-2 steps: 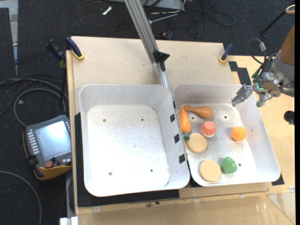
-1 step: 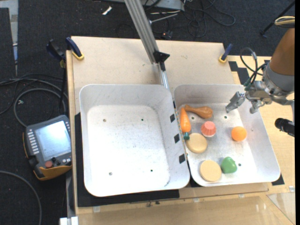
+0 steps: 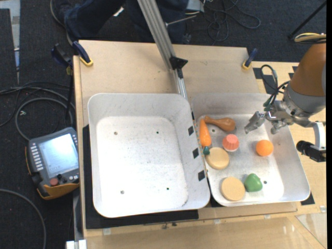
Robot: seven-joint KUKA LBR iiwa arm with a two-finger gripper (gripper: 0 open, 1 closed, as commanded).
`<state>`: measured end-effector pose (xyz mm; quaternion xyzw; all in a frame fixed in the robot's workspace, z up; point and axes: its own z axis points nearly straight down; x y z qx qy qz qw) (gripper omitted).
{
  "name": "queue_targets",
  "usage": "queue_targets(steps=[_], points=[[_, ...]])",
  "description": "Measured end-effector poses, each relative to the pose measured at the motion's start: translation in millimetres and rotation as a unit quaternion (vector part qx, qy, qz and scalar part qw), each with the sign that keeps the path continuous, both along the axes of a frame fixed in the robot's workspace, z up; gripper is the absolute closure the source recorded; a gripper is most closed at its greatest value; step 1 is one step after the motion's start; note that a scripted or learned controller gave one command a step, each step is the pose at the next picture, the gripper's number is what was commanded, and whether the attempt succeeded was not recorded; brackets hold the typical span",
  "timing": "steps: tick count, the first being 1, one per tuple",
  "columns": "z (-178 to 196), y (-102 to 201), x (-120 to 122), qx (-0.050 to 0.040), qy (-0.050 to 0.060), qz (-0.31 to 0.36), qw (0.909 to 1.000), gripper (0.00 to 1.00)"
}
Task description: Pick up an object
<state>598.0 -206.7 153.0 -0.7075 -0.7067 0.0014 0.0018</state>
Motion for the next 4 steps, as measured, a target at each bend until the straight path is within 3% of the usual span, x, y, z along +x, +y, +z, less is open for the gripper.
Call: queue_targets(steps=[1, 2, 4], points=[[-54, 1, -1, 0.0002, 0.000, 0.000, 1.0000, 0.00], [-40, 0, 1, -0.0007, -0.003, 0.000, 1.0000, 1.00], [57, -6, -4, -0.0015, -0.005, 0.002, 1.0000, 1.00]])
